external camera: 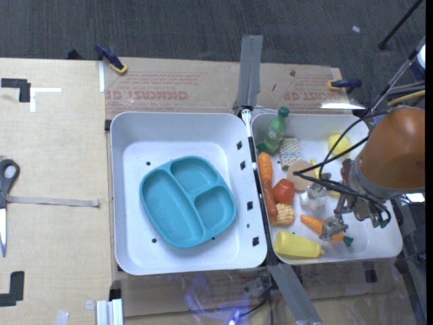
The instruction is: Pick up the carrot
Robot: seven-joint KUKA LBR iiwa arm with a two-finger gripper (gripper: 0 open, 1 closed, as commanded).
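Where the right bin [379,246] nears its front edge, the carrot [312,223] lies tilted, its tip touching the claw [333,230]; whether the claw is clenched on it I cannot tell. A yellow bottle [296,246] lies just beside; a longer orange vegetable [266,181] rests against the left wall; the left bin [128,249] holds a blue divided plate [188,200].

Both white bins [122,202] are seen to be smooth, faintly glossy plastic, as is the blue divided tray [188,200] (a soft sheen at its 12 o'clock rim). The bench [47,154] appears as matt pale wood, the carrot [312,223] as smooth matt orange plastic.
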